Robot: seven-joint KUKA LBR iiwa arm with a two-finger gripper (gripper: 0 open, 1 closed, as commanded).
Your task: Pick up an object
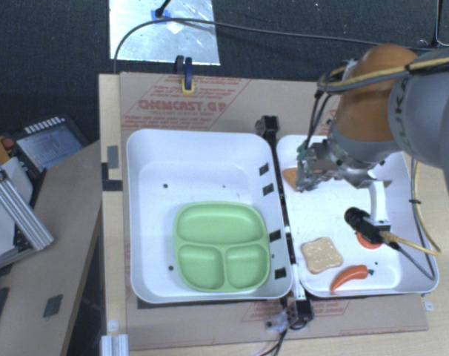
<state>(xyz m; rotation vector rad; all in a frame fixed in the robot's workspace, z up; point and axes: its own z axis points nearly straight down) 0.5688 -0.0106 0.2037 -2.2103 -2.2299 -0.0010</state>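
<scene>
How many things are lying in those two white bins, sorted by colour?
Green: 1, divided plate
Tan: 1, toast slice
Orange: 2, pepper and rounded piece
Red: 1, partly hidden piece
Total: 5

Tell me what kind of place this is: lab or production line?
Probably a robotics lab test bench: cardboard sheet underneath, right bin with toy food (bread slice, orange pepper), left bin with a green divided plate.
</scene>
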